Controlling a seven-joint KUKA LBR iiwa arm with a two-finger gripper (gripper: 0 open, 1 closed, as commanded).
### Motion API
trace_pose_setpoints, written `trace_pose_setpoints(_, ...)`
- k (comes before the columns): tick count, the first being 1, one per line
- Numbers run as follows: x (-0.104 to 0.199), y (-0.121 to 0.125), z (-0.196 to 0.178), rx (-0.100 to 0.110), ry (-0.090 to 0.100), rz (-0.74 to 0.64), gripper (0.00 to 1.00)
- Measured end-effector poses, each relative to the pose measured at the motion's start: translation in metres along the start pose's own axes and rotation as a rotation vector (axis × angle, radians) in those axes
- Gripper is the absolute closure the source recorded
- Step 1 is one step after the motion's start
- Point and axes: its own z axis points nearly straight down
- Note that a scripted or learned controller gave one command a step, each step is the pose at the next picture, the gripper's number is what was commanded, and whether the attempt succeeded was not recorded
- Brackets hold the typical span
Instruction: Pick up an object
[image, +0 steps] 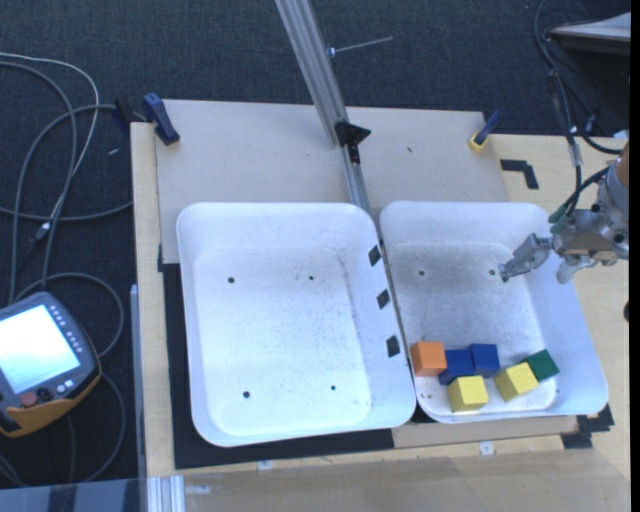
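Sitting blocks: a cluster at the near edge of the right bin (560, 330), all resting on its floor.
Orange block (429, 357): leftmost of the cluster, beside the bin's left wall.
Blue blocks (472, 360): two, touching each other, just right of the orange one.
Yellow blocks: one (467, 393) in front of the blue pair, another (517, 380) to its right.
Green block (542, 365): rightmost, touching the second yellow block.
Pincer (545, 262): over the right bin's far right part, well apart from the blocks, nothing between its fingers; whether released or clenched, cannot tell.
Left bin (200, 300): white, speckled floor.
Table (260, 150): tan board, blue clamp (160, 117) at its far left corner.
Pendant (40, 365): lit screen, off the table's left.
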Motion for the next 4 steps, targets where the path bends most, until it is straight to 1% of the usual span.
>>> trace_pose_setpoints(1, -0.041, 0.011, 0.116, 0.01, 0.002, 0.003, 0.0)
trace_pose_setpoints(2, 0.011, -0.024, 0.178, 0.011, 0.006, -0.002, 0.0)
trace_pose_setpoints(3, 0.0, -0.025, 0.152, -0.002, -0.002, 0.001, 0.0)
trace_pose_setpoints(4, -0.017, -0.039, 0.173, -0.004, -0.001, 0.004, 0.0)
